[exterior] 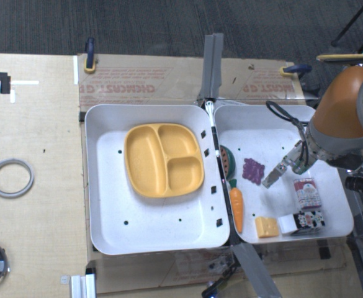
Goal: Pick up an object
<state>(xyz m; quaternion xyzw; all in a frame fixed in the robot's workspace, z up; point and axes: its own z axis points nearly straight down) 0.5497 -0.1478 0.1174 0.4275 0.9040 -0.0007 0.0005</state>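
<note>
Arm: the grey KUKA arm (345,113), with its orange band, reached in from the right over the right bin (255,126).
Gripper: the gripper (273,177) hung low above the middle of the right bin, tilted down to the left, its tip just right of the purple grapes (253,171).
Fingers: too small and foreshortened to tell whether they were apart or together; nothing showed between them.
Purple grapes: a small toy bunch, knobbly and violet, lying flat on the white floor near the bin's middle.
Carrot: an orange toy carrot (236,208) with a green top, lying along the bin's left wall, pointing toward the near edge.
Watermelon slice: a rounded red-and-green piece (227,161) against the left wall, just beyond the carrot.
Cheese: a yellow wedge (267,227) at the near edge.
Packets: a red-and-white printed packet (307,194) right of the gripper; a small dark-patterned box (308,220) near it, toward the near right corner.
Left bin: this bin (107,222) held a yellow plate (164,160) with three compartments, right way up, in its far half.
Bench: a grey tape roll (10,177) lay far to the left.
</note>
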